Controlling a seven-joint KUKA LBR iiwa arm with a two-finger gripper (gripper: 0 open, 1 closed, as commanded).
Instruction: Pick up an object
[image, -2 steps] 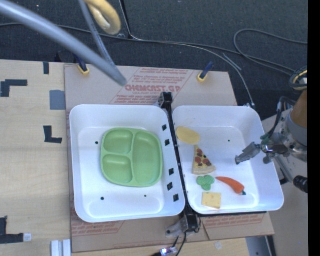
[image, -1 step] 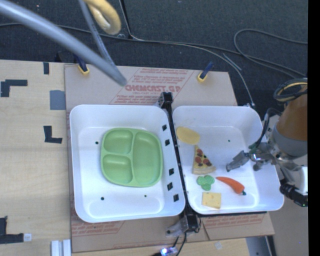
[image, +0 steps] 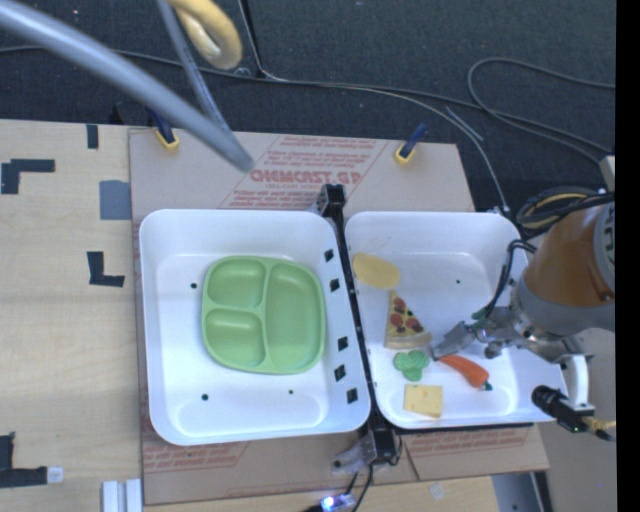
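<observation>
The right bin (image: 480, 235) holds several toy foods: a yellow round piece (image: 375, 270), a pizza slice (image: 403, 320), a green broccoli piece (image: 410, 363), an orange carrot (image: 466, 371) and a yellow cheese block (image: 423, 400). My gripper (image: 466, 338) is low inside this bin, just above the carrot and right of the pizza slice. I see nothing clearly held in it. The arm's orange band (image: 572, 265) rises over the bin's right rim.
A green divided plate (image: 265, 313) lies in the left bin (image: 160, 300). A black divider (image: 345, 300) runs between the two bins. Cables trail across the dark floor at the back. Cardboard lies under both bins.
</observation>
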